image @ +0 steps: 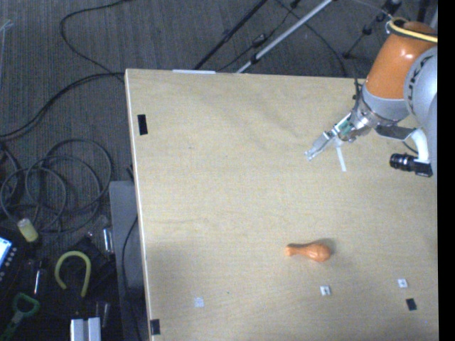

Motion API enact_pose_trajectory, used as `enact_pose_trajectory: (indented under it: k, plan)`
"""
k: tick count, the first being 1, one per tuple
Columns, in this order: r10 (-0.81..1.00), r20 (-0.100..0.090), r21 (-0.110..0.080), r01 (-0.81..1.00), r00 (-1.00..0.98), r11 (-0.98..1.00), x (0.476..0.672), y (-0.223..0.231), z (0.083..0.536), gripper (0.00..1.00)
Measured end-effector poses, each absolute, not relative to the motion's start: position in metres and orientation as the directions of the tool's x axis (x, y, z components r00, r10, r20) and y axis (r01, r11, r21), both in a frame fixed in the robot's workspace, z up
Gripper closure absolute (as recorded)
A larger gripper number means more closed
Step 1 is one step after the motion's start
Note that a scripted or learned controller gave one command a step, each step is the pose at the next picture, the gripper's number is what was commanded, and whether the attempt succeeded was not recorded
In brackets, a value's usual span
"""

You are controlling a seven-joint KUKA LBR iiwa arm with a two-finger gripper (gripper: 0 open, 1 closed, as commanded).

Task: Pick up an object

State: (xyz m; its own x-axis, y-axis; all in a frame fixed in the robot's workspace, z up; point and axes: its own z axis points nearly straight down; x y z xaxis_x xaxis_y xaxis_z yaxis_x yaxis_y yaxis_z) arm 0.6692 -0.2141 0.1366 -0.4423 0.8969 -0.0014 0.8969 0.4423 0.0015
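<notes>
Nearest the viewer, toward the lower edge of the pale wooden bench top (213, 190), a few small square markers (325, 290) are stuck flat on the surface. Just beyond them lies the one thing to pick up: a small orange object (311, 251), shaped like a little gourd or pear, with a rounded bulb at the right and a thin tapering neck pointing left. It lies on its side, alone, nothing touching it.

It looks light and probably smooth, perhaps plastic or rubber; whether it gives under pressure cannot be told. Being round, it would likely roll or squirt sideways if pinched off centre. The bulb seems the safest place to grip, squeezed across its widest part; the neck looks too slim and tapered to hold surely.

Farther back and to the right, well apart from the object, the gripper (328, 150) hangs above the bench, its two pale fingers spread apart with nothing between them. Behind it rise the grey wrist and the orange band of the arm (398, 69).

Beyond the bench, cables (57, 176) trail over dark carpet.
</notes>
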Motion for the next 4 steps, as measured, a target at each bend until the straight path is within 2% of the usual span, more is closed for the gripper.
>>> enact_pose_trajectory:
  k: [1, 2, 3, 4]
  plan:
    - [0.897, -0.001, 0.001, 0.897, -0.442, 0.442, 0.669, -0.214, 0.137, 0.00]
    - [0.767, -0.003, -0.002, 0.767, -0.642, 0.642, 0.669, -0.223, 0.084, 0.00]
    - [0.767, -0.006, 0.000, 0.767, -0.642, 0.642, 0.670, -0.222, 0.095, 1.00]
    - [0.800, 0.001, 0.003, 0.800, -0.600, 0.600, 0.637, -0.167, 0.184, 1.00]
